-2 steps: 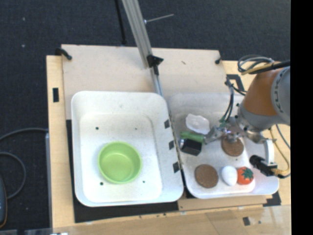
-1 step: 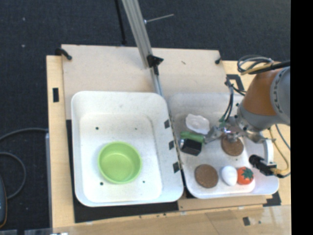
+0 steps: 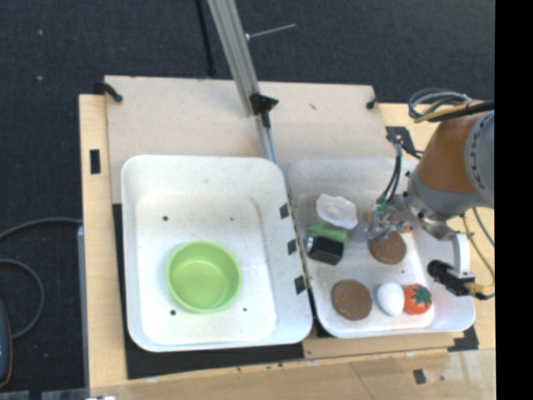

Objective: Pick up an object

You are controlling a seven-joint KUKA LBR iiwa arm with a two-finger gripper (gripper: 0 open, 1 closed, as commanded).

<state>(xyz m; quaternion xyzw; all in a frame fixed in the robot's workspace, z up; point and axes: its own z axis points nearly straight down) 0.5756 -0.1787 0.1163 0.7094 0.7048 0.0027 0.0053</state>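
A wooden bench (image 3: 200, 127) holds two white bins. In the right bin (image 3: 366, 177), the gripper (image 3: 385, 226) hangs just above a flat brown round disc (image 3: 388, 249). I cannot tell how its fingers stand. Next, I think, it must go down and squeeze.

Two white bins (image 3: 141, 182) side by side on bench (image 3: 96, 365); metal pole (image 3: 237, 48) behind.

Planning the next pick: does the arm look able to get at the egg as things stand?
Probably yes. The egg lies uncovered in the right bin, between a brown disc and a tomato, close to the gripper; those tight neighbours may crowd it.
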